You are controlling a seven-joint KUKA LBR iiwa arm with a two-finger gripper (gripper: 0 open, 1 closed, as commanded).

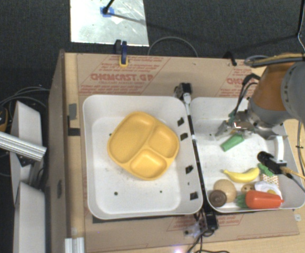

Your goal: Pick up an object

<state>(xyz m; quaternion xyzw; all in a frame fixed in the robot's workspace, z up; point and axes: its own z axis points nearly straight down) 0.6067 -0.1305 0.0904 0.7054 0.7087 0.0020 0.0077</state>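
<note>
My gripper [234, 132] hangs over the far part of the right bin [207, 115], its fingers spread apart. A green block [231, 142] lies tilted on the bin floor directly in front of the fingertips and partly under them; nothing is lifted. In the bin's near corner lie a yellow banana [242, 175], a tan round fruit [225, 185], a dark brown ball [217, 197], a red vegetable [263, 200] and a small green piece [242, 199].
A yellow divided plate [143, 145] fills the middle of the left bin [97, 194]. A ridge with black clips [190, 141] separates the two bins. A small patterned white item [268, 181] rests beside the banana.
</note>
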